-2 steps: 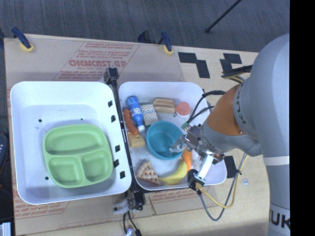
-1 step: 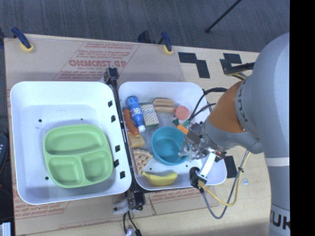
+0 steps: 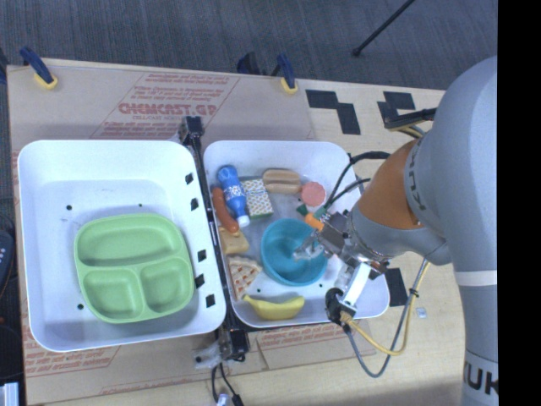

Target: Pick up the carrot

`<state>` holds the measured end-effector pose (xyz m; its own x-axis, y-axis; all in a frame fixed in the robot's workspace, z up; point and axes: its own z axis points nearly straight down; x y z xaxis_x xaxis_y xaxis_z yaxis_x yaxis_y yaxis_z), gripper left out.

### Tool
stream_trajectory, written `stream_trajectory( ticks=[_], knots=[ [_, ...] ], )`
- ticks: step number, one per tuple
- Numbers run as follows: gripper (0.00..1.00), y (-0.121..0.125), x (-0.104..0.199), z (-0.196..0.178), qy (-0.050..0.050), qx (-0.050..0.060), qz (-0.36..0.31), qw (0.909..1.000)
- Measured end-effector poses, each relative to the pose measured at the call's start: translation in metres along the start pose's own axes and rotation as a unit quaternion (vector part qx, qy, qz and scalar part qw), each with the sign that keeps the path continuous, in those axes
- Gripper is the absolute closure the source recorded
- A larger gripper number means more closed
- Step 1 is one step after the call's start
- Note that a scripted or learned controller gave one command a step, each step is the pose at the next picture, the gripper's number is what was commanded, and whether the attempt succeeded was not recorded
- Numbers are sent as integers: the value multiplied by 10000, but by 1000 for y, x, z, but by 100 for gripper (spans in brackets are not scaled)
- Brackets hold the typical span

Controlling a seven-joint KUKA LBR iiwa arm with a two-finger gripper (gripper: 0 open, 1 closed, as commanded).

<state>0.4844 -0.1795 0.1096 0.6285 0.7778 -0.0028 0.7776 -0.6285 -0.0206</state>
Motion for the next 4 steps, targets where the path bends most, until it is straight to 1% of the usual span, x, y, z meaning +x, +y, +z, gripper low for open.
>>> stream_trajectory(
  ticks=[1,2,3,4],
  knots=[
    [0,58,32,-5,17,-59,-85,9999],
    [0,57,33,17,4,-30,270,9996],
    [0,36,20,-26,2,-52,1098,9939],
    [0,47,14,-4,15,-41,2273,9738]
  ],
)
